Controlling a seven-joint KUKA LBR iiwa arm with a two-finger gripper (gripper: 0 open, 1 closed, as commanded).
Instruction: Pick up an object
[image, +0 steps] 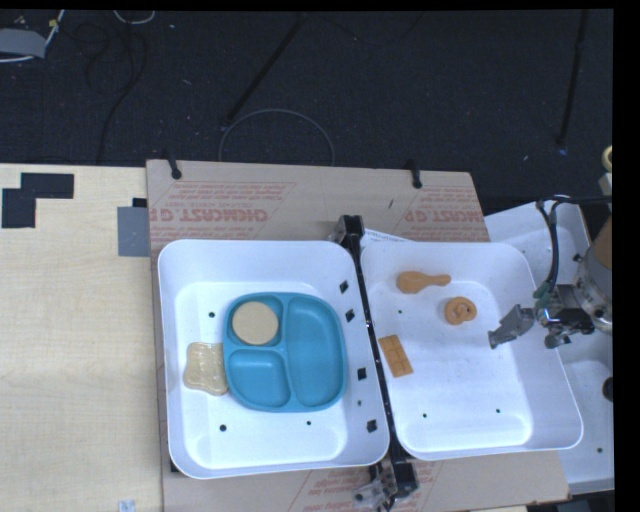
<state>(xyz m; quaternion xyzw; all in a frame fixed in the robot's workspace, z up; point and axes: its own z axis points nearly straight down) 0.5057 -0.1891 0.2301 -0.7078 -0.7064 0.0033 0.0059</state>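
Down at the near edge a dark clamp (385, 487) sits half cut off. Up in the right shallow white plastic bin (470, 430), a flat orange rectangular block (395, 355) lies to the picture-left of the two-finger gripper (530, 328), nearer the camera. The fingers look spread apart with nothing between them, though they are small and dark. Just picture-left sits a small tan coiled piece (460, 311); beyond it, a tan spoon-shaped piece (422, 282). Far left in the other white bin (190, 420) — a blue divided plastic tray (300, 360) holding a beige round disc (254, 323), a pale yellow lumpy piece (205, 368) touching it. Behind, brown cardboard (300, 205) shows mirrored red print — unreadable.
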